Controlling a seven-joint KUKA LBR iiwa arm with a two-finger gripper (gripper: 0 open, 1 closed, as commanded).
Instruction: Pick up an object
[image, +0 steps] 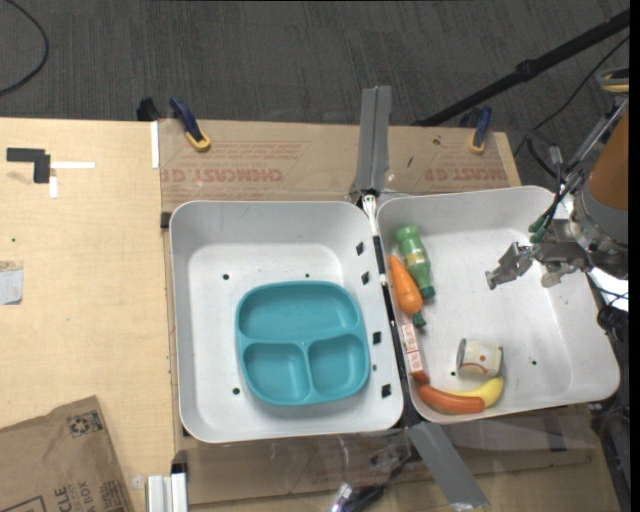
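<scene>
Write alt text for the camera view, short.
A grey two-finger gripper hangs open over the right white bin, holding nothing; a green bottle, orange carrot, sausage, banana and small white cup lie there. The left white bin holds a teal divided plate.

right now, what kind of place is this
Likely a robotics lab test bench: two white bins clamped to a cardboard-covered bench, toy food like a carrot and banana, and a gripper reaching in.
</scene>
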